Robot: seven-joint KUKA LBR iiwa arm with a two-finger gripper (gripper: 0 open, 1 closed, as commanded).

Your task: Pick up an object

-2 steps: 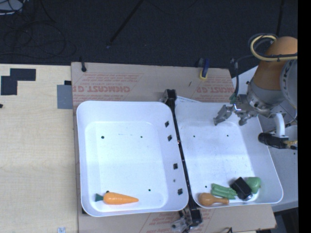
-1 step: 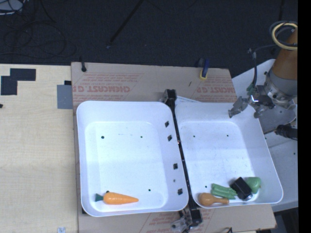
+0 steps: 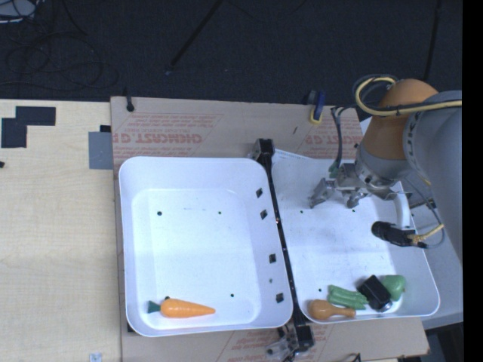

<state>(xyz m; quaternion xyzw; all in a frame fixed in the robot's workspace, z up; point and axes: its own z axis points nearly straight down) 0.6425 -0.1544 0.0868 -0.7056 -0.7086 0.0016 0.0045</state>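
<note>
The gripper (image 3: 337, 192) hangs over the right bin (image 3: 332, 240). A toy carrot (image 3: 186, 308) lies in the left bin (image 3: 151, 179).

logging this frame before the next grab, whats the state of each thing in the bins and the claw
orange plastic carrot: lying flat, left bin's near edge
green plastic vegetable: lying in right bin's near corner
small black block: resting against the green pieces
tan pear-shaped toy: lying on its side, beside the green vegetable
claw: above right bin's far part, holding nothing
</note>
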